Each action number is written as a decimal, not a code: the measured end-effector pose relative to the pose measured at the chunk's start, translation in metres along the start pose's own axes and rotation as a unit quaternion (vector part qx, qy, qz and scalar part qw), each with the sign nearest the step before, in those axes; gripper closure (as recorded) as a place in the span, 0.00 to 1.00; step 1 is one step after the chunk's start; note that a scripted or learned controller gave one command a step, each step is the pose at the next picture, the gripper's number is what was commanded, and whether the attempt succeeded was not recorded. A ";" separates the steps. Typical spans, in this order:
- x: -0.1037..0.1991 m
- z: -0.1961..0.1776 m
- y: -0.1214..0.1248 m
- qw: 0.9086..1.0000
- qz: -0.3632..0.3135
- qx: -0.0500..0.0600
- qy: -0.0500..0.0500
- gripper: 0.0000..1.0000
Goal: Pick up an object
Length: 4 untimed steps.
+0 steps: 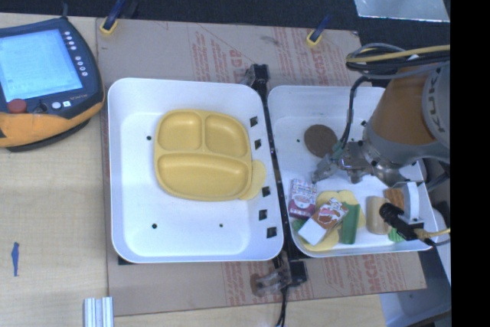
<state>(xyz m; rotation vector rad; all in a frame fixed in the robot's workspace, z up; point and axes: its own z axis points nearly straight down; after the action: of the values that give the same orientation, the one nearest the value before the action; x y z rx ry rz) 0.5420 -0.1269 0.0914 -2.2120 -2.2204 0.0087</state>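
Note:
The right bin (285, 119) holds a jumble of small items. A brown disc (319, 138) lies near its middle. In the bin's front part lie a red and white packet (301, 197), a yellow piece (329, 212) with a white card (311, 231) on it, a green stick (350, 224) and a tan bread-like piece (374, 214). My gripper (335, 167) hangs low over the bin, just right of and below the brown disc and above the yellow piece. Nothing can be seen held in it. The grey and orange arm (406, 115) covers the bin's right side.
The left bin (126, 188) carries a yellow divided plate (204, 154). A teach pendant (42, 76) rests on the bench at the far left. Black clips (266, 188) line the seam between the bins. A cable (383, 53) loops above the arm.

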 end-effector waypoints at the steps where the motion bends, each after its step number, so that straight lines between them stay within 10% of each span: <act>1: 0.030 -0.001 0.043 1.000 -0.001 -0.004 -0.001 0.00; 2: 0.018 -0.002 0.085 1.000 -0.001 -0.004 -0.001 0.00; 3: 0.017 -0.014 0.086 1.000 -0.004 -0.004 -0.002 1.00; 4: 0.007 0.000 0.042 1.000 0.000 -0.001 -0.001 1.00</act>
<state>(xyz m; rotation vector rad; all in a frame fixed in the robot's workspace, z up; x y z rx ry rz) 0.5839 -0.1199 0.0911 -2.2144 -2.2209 0.0083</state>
